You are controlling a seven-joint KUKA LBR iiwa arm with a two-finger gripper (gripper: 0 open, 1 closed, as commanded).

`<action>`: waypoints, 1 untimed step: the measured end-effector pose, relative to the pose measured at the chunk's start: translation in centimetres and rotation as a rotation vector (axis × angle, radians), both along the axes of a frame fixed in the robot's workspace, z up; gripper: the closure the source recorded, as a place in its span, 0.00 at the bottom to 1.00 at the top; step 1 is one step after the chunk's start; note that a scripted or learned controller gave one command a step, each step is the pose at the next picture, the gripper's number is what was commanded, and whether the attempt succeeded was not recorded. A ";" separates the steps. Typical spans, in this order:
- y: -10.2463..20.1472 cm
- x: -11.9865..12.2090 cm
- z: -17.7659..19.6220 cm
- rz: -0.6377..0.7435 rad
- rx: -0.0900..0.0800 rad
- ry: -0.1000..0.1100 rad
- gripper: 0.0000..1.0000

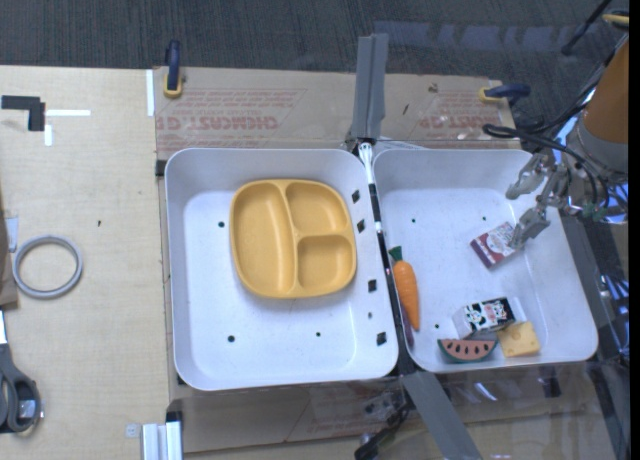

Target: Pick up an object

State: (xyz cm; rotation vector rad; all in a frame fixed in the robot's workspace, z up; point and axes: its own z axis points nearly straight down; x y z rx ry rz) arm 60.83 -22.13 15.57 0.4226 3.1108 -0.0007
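Counter of pale wood carries two shallow white bins side by side. Left bin holds a yellow divided plate, three compartments, lying flat near its middle. Right bin holds the small items. Grey arm with its orange band enters from the right, over the right bin's far right side.

Pincer hangs over the right bin's right half, fingers spread apart, nothing seen between them; the lower fingertip looks to be at or touching the top right edge of a small dark red packet, though contact cannot be confirmed. Packet lies flat on the bin floor, just below and left of the pincer, tilted.

Other things in the right bin: toy carrot lying lengthwise against the left wall, well apart from the pincer. Near the front edge, a small black-and-white carton, a watermelon slice just in front of it, and a yellow cheese wedge beside both. These three are bunched together, apart from the packet.

On the counter left of the bins: grey tape roll, scissors at the lower edge. Cables trail behind the pincer at the bin's far right corner.
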 end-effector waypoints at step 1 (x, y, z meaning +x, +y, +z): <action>-0.1 -2.1 3.6 -0.113 0.000 -0.002 0.00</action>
